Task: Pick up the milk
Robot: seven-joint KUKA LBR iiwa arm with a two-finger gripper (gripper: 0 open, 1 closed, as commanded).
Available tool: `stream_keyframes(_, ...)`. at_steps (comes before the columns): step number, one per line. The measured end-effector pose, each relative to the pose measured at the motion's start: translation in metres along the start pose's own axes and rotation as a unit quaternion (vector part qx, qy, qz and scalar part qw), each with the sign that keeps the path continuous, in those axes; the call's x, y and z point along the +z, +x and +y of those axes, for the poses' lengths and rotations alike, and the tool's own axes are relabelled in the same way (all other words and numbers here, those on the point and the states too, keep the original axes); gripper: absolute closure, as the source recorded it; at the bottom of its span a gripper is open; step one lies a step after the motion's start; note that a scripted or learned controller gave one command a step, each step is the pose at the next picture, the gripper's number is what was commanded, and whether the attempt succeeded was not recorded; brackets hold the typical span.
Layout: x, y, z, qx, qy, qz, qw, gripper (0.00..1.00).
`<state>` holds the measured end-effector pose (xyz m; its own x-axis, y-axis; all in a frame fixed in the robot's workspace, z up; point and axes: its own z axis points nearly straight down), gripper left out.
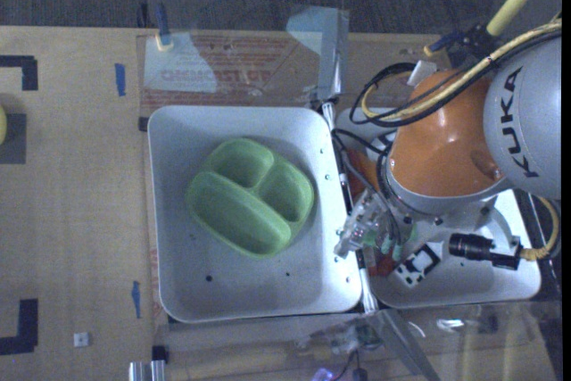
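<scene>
Arm [473, 129]: grey and orange, right side of the frame, reaching down over the right bin [500, 281]. "KUKA" reads in black letters down its grey casing at the far right edge. Yellow and black cables loop across its top.

Gripper [370, 232]: low centre-right, at the seam between the two bins; whether the fingers are apart or together cannot be told, as the wrist hides them. A small black-and-white square marker [417, 264] sits just beside it, lower right.

Left bin [178, 272]: white, shallow, centre of the frame. Holds one green divided tray [250, 196] with three compartments, set at a slant.

Milk: cannot be made out; the arm covers most of the right bin. A reddish item [361, 169] shows at that bin's left edge under the arm, unidentifiable.

Surface [71, 236]: pale wood, with blue tape strips and black corner marks at left. A clear panel [223, 67] above the left bin bears faint reddish print, unreadable.
</scene>
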<state>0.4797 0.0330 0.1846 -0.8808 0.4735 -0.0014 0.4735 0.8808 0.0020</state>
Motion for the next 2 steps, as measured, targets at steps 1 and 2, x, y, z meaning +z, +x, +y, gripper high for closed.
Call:
stream_keyframes(1, 0.0, 0.01, 0.018, -0.132, 0.0, 0.0, 0.9912, 1.0)
stream_keyframes(2, -0.008, 0.02, 0.038, -0.14, -0.001, -0.001, 0.9901, 1.0)
